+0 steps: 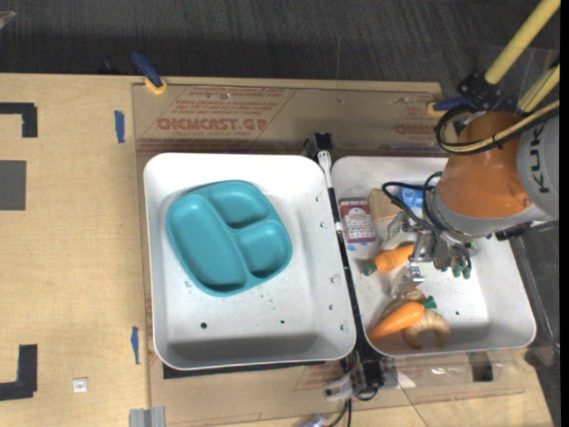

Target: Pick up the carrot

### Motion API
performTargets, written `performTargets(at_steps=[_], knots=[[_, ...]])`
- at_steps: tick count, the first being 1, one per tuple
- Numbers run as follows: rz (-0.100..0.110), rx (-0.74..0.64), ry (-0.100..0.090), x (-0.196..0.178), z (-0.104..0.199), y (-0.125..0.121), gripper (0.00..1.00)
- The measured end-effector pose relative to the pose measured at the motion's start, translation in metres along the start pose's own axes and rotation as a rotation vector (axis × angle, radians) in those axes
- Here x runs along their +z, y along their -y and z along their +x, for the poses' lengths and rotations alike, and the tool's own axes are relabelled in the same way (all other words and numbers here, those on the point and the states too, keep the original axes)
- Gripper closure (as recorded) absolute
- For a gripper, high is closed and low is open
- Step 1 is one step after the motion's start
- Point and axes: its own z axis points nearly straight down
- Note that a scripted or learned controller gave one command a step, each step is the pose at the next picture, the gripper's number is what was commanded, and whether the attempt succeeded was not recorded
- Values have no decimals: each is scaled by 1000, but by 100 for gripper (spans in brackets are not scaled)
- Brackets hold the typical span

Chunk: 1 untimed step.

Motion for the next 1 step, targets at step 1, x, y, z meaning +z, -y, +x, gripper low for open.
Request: performTargets(at_steps=[1], knots=[[0, -1, 18, -14, -6, -1, 100]])
